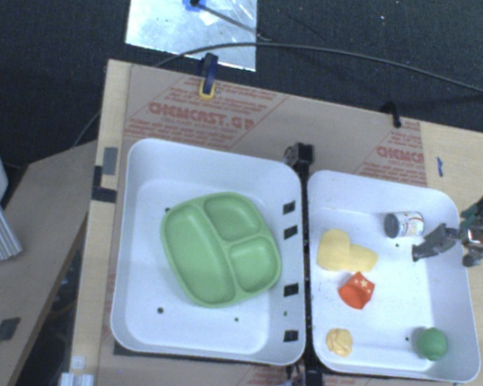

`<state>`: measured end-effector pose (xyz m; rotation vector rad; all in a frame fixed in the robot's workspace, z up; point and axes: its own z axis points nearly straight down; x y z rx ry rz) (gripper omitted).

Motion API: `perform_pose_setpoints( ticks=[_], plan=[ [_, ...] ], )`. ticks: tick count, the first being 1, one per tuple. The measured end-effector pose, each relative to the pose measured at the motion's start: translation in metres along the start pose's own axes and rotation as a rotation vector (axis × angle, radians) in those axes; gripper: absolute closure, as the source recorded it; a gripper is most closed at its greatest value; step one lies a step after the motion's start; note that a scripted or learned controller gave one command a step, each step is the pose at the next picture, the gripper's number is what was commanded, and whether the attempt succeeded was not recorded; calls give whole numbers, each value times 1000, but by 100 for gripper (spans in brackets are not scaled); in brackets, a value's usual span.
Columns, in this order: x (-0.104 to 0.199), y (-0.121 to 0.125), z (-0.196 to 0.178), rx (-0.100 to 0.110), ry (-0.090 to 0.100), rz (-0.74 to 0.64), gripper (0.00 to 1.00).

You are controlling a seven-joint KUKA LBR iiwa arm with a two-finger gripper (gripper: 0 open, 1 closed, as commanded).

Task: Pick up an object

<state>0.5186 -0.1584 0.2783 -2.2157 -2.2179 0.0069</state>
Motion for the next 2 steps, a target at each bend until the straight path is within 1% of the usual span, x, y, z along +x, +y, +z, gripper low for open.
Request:
perform_pose_setpoints(
  ticks=[1, 2],
  plan=[
    [0, 2, -5, -10, -2, -3, 0],
    [11, 2, 50, -5, 0, -1, 0]
  ],
)
